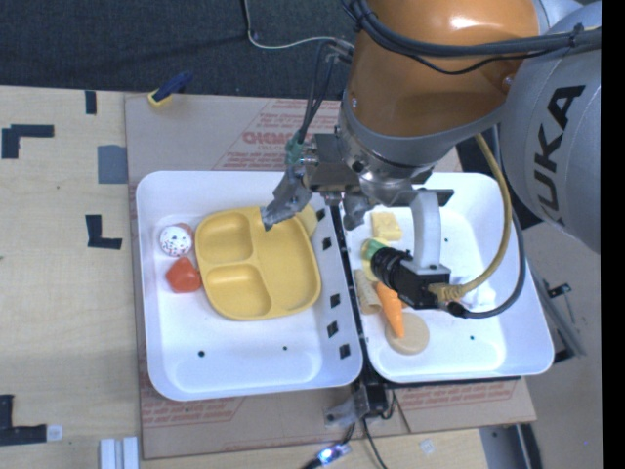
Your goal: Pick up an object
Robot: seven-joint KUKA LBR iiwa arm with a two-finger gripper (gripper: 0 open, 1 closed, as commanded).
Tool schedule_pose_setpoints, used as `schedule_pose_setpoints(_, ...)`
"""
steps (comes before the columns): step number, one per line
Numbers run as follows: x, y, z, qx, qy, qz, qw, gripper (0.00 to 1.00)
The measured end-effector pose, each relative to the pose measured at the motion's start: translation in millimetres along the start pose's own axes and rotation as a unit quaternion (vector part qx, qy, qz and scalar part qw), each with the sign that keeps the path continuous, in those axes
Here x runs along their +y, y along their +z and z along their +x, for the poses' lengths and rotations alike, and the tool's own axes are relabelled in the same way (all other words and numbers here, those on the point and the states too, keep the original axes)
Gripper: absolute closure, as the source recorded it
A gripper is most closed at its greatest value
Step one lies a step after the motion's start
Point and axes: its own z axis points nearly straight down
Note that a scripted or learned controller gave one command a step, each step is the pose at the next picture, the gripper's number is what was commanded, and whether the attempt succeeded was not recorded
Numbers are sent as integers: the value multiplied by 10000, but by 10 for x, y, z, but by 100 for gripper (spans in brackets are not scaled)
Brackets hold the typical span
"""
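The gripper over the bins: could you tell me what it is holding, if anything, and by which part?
The gripper touches the yellow divided plate's top edge; a hold cannot be told.

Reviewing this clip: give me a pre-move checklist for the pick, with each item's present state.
1. Gripper over a bin: ok, it sits above the left bin, by the divider.
2. Target under the fingers: ok, one finger lies over the yellow tray's top right corner.
3. Object between the fingers: not ok, nothing visibly held.
4. Finger opening: cannot tell, the wrist hides most of it.
5. Neighbours apart from the gripper: ok, the red piece and spotted ball lie at the tray's left.
6. Right bin items undisturbed: ok, the carrot lies flat there.
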Motion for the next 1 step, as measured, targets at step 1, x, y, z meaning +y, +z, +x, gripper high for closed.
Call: schedule_pose_setpoints(1, -3, -50, -25, -27, 19, 47, 10000, 100)
